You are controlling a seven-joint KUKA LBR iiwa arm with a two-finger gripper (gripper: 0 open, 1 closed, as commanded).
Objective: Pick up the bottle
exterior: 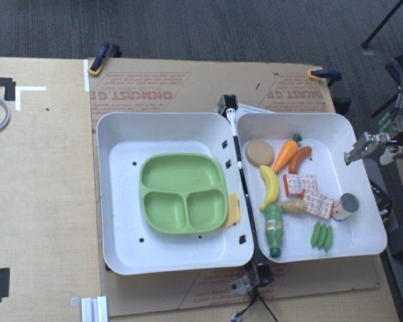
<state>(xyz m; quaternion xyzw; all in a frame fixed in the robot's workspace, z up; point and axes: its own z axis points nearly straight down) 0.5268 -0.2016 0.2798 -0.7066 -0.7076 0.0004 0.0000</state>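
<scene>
- Camera view shows my two-finger metal gripper (pixel 358 151) at the far right, just over the outer rim of the right-hand shallow white bin (pixel 363 237); I cannot tell from this angle how it is set, and nothing hangs from it.
- The small green plastic bottle (pixel 273 228) lies on its side on the floor of that bin, near the wall shared with the left-hand white bin (pixel 114 200), cap end toward the bottom of the picture.
- Its neighbours crowd it: the yellow toy banana (pixel 269 185) is just above it, and a tan stick-shaped toy (pixel 293 207) touches or nearly touches its upper end.
- The green three-compartment plate (pixel 184 193) sits in the other bin, well apart from my work.
- By my judgement nothing of the pick is done yet: the bottle is untouched and well apart from my gripper, so reaching across, descending, closing and lifting all remain.
</scene>
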